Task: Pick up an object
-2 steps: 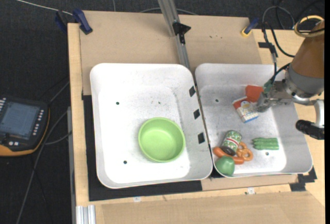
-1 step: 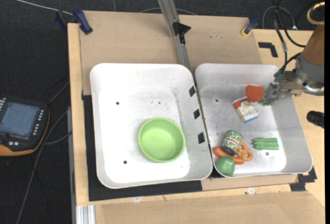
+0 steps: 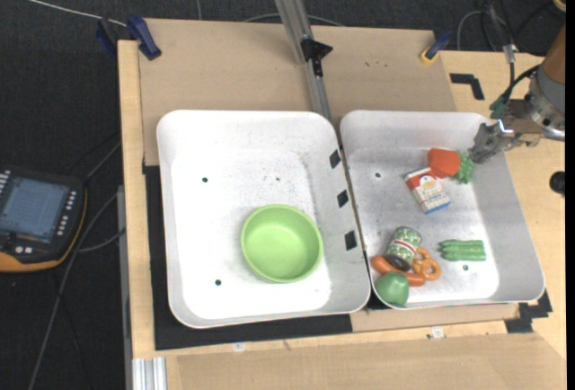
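While hand (image 3: 486, 144) hangs beside orange toy (image 3: 443, 161) — finger state unclear, maybe touching — small carton (image 3: 429, 190) crowds close below.

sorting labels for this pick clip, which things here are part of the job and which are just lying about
Job:
gripper
orange toy with green top, beside the gripper
small carton
can
green bumpy toy
green round toy
orange ring toy
right bin

Lying about:
green bowl
left bin
handheld pendant

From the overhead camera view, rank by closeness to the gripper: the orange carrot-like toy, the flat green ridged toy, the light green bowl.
Measured from the gripper:
1. Orange carrot-like toy, right bin, just beside it.
2. Flat green ridged toy, right bin, front edge.
3. Light green bowl, left bin.
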`<state>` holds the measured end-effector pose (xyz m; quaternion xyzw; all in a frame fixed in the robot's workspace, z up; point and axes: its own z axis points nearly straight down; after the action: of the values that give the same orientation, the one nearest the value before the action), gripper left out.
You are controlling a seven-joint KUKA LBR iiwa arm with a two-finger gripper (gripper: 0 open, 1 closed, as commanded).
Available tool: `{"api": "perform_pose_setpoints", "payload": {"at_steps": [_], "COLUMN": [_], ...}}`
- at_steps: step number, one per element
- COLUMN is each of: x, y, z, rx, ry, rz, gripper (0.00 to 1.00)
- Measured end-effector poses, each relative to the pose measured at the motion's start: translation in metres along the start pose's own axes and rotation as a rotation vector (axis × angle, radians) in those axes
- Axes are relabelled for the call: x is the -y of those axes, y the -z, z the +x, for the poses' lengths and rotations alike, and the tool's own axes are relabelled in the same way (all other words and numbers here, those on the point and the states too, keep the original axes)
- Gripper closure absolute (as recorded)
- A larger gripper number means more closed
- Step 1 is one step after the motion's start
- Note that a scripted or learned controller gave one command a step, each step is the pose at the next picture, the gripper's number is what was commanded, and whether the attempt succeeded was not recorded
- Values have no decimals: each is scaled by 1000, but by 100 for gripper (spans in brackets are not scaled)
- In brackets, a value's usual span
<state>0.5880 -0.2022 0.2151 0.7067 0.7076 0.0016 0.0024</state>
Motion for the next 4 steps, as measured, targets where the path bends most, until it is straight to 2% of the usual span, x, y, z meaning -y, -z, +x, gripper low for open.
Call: {"api": "perform_pose_setpoints", "payload": {"at_steps": [1,2,4], "x": [0,-3,-23], "y": [-14,-16,7], "z": [0,48,143], "rx": [-1,-2,-2], "ry": [-1,3,3], "rz": [6,5,5], "gripper": [100,100,100]}}
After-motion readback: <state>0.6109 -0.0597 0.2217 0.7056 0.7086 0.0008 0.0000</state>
